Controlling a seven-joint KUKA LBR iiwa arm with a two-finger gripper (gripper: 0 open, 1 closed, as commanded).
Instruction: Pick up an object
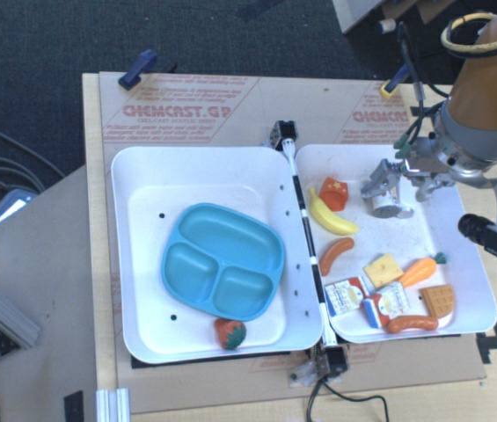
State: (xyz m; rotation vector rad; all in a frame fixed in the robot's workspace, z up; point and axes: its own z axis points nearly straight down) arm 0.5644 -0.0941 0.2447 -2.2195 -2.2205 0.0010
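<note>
My gripper [389, 193] hangs over the back of the right bin [470, 262], above bare white floor and apart from the toys. To its left lie a red pepper piece [334, 193] and a yellow banana [332, 218]. A brown sausage [336, 255] lies below the banana. Toward the front are a cheese wedge [382, 271], an orange carrot [420, 271], two small cartons [345, 295] [391, 303], a waffle [437, 300] and a second sausage [411, 324]. Nothing is seen in the gripper.
The left bin [134, 236] holds a blue divided plate [222, 260] and a strawberry [230, 331] at its front. A black divider clip [283, 133] sits where the bins meet. The grey and orange arm [486, 104] reaches in from the right.
</note>
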